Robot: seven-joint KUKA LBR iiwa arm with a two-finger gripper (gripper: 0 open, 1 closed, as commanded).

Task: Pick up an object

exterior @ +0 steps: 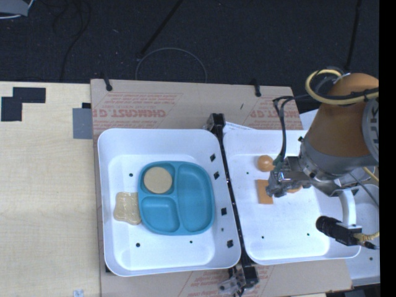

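The tool (276, 184) hung low over the orange flat piece (265, 193) in the right bin (291, 252), its state untellable; a square, centred descent seemed wisest.

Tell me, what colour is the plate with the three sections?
Blue. The divided plate shows clearly in the camera view, sitting in the left bin.

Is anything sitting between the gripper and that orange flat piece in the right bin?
Nothing visible does. The gripper hangs directly over the orange flat piece in the right bin, overlapping its right edge. The small orange ball lies apart, toward the bin's far wall, off that path.
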